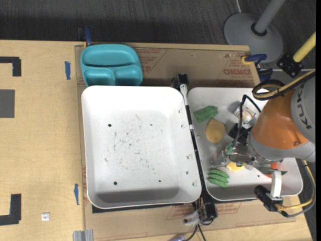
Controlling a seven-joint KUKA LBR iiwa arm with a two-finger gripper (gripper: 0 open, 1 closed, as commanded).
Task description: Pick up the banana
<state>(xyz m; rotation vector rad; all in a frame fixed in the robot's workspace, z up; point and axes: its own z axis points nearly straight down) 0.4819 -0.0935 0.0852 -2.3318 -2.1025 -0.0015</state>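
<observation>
Camera view: the small yellow toy banana (234,166) lies in the right white bin (296,182), lower right of the frame, under the gripper (236,153); whether that grips, I cannot tell. Probably light, stiff, slippery; grasp across its middle.

Bright, even overhead light, soft shadows, slightly grainy, mild glare on white bins (135,99).

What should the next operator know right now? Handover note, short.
Gripper: low in the right white bin, finger state not readable.
Banana: a yellow bit shows under the gripper; probably it, mostly hidden.
Also in that bin: yellow-tan rounded piece, green ridged item near the far edge, green ribbed item near the front.
Done: arm is down at the pick spot.
Left: confirm grasp, lift.
</observation>
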